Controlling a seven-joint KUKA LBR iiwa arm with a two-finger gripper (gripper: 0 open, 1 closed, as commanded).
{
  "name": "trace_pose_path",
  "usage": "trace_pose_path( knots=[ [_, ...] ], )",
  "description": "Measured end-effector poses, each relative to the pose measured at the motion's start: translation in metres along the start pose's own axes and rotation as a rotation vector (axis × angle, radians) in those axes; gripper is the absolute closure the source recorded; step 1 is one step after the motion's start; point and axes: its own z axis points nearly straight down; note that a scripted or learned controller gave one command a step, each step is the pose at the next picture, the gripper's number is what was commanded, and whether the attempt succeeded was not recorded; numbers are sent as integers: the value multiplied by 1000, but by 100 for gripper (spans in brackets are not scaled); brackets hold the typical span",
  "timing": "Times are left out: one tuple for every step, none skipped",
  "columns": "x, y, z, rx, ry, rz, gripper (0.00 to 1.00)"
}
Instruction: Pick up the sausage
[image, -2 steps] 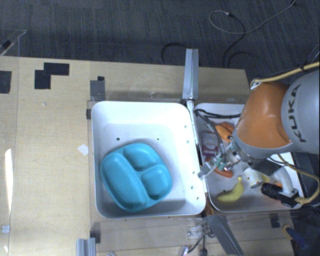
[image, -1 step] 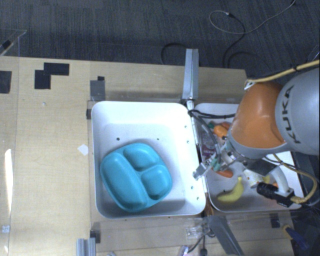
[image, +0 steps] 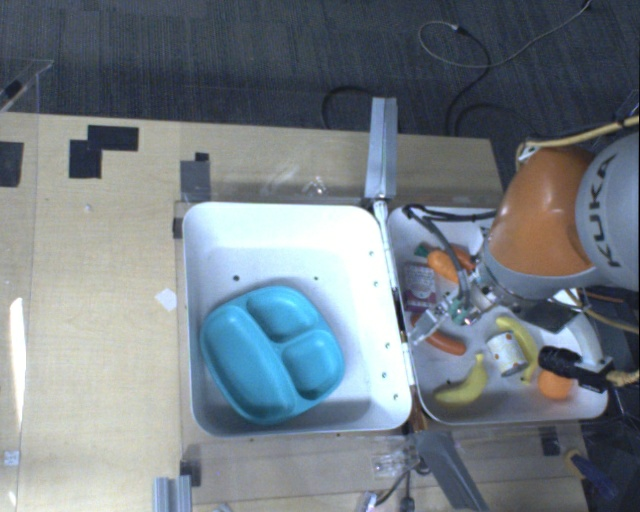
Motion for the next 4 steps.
trace_pose_path(
  knots=[
    [0, 0, 0, 0, 0, 0, 0],
    [82, 25, 0, 1, 2, -37, 0],
    [3, -3, 0, 0, 0, 56, 0],
    [61, 37, 0, 0, 2, -14, 0]
  ],
)
